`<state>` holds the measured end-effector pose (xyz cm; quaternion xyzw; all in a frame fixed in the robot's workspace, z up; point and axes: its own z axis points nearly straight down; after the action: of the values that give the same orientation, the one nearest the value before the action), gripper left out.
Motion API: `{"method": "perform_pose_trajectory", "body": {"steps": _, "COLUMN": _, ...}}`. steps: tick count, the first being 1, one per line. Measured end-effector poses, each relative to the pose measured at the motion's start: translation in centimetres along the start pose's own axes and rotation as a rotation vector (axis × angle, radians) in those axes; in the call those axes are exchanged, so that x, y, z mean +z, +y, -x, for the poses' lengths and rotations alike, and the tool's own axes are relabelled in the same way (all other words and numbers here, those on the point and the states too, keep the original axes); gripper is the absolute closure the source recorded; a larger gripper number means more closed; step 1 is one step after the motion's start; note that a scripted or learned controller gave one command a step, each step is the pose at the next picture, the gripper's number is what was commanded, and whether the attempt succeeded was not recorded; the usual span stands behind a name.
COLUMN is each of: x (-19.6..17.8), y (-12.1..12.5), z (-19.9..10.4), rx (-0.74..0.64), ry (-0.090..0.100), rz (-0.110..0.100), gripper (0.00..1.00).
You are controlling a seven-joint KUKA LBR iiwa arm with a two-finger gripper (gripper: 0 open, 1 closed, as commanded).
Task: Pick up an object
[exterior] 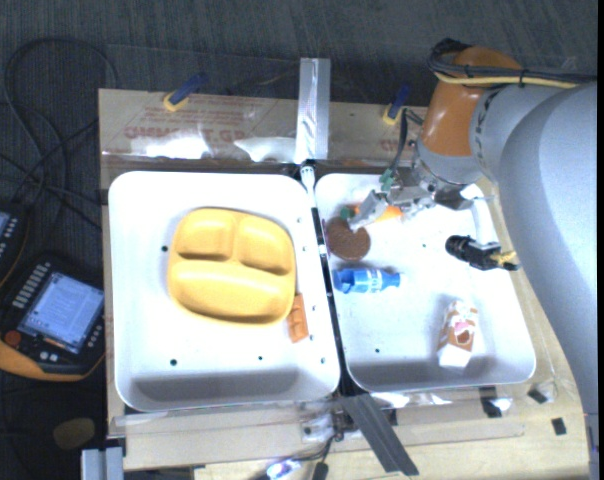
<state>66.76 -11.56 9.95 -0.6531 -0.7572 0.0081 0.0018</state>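
Two white bins (122, 298), one yellow tray (232, 265)

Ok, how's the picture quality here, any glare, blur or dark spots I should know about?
Camera view: even lighting, soft overall; the white bins are bright and nearly washed out; the yellow tray shows a mild sheen; the floor is dark; the small things near the hand are blurry, and so are the hand's fingers.

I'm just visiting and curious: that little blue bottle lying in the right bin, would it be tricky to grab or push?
The bottle lies on its side and looks round, so a push would probably roll it across the bin. It looks like smooth plastic, so it may slip between fingers. Being small, it is likely light.
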Motion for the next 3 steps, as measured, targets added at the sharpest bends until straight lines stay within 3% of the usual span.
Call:
{"method": "perform_pose_trajectory", "body": {"steps": 1, "x": -0.2, "y": -2.5, "z": 2.3, "rx": 0.022, "ry": 0.005, "rz": 0.012, "gripper": 0.00}}
{"method": "perform_pose_trajectory", "body": {"steps": 2, "x": -0.5, "y": 0.0, "z": -1.5, "rx": 0.042, "ry": 0.010, "rz": 0.001, "gripper": 0.00}}
{"method": "perform_pose_trajectory", "body": {"steps": 3, "x": 0.9, "y": -10.3, "z": -1.7, "rx": -0.085, "ry": 0.003, "rz": 0.027, "gripper": 0.00}}
